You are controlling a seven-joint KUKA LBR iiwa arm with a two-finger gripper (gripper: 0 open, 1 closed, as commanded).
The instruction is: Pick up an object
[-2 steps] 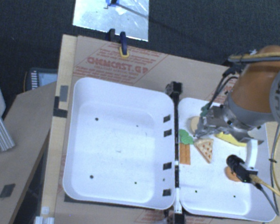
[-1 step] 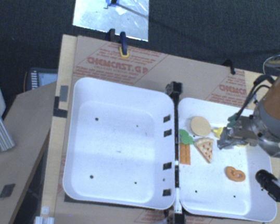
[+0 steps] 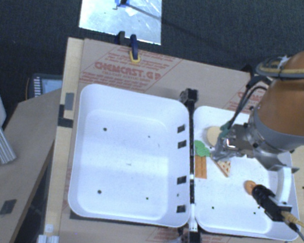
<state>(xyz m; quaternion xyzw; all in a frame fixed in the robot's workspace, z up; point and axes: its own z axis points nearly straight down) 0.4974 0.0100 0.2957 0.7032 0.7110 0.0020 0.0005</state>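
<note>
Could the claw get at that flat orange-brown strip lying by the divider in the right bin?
Probably yes: the flat orange-brown strip lies uncovered just beside the claw, though a small green piece touches its upper end.

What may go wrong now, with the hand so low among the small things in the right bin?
The hand hangs low over a tight cluster: a green piece, an orange-brown block and a speckled wedge. It may push them apart or catch two together. The block lies near the right bin's left wall, so the hand may strike that wall.
</note>
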